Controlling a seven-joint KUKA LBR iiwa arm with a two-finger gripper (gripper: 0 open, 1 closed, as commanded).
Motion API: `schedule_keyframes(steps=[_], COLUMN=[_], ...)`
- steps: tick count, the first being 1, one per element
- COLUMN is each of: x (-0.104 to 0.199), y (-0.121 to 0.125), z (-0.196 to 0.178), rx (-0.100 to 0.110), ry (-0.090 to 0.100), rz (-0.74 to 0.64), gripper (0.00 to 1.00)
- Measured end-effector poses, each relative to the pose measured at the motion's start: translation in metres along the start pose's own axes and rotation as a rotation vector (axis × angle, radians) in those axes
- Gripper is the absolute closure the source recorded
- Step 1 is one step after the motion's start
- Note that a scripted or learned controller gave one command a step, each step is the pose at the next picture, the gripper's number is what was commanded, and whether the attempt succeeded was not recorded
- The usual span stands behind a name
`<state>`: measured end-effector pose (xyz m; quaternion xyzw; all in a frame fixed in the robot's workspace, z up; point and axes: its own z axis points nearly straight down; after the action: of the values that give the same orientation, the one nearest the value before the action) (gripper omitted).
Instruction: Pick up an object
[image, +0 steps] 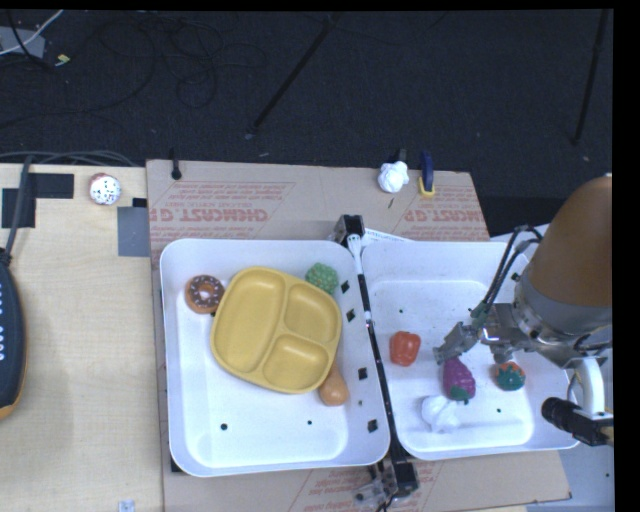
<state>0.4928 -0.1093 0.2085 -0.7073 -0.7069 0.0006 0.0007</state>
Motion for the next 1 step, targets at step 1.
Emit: schedule_keyframes(steps=[1], x=[0.0002], y=[0.0057], z=[0.1267], rx=[0.000], ry=[-0.001], rz=[-0.001], gripper=[0.00])
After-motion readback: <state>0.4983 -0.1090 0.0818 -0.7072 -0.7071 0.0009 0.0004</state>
